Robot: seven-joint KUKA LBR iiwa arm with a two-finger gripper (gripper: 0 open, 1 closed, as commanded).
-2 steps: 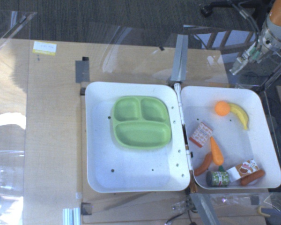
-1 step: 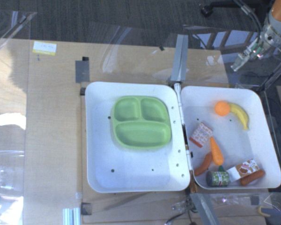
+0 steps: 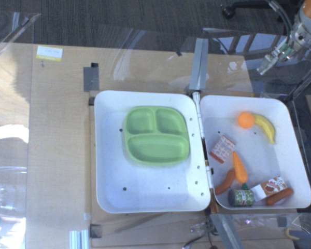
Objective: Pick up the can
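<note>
Hand [image 3: 273, 59] raised past the right bin's [image 3: 295, 154] far edge, can [image 3: 241, 197] lying well below it at the bin's near wall, sausage [image 3: 225, 181] touching, green tray [image 3: 156, 135] far left.

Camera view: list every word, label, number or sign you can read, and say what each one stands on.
No text reads clearly.
Yellow label on the bench: print too small to read.
Can, lying in the right bin: label blurred.
Red and white carton: print blurred.
Orange and white carton: print blurred.
</note>
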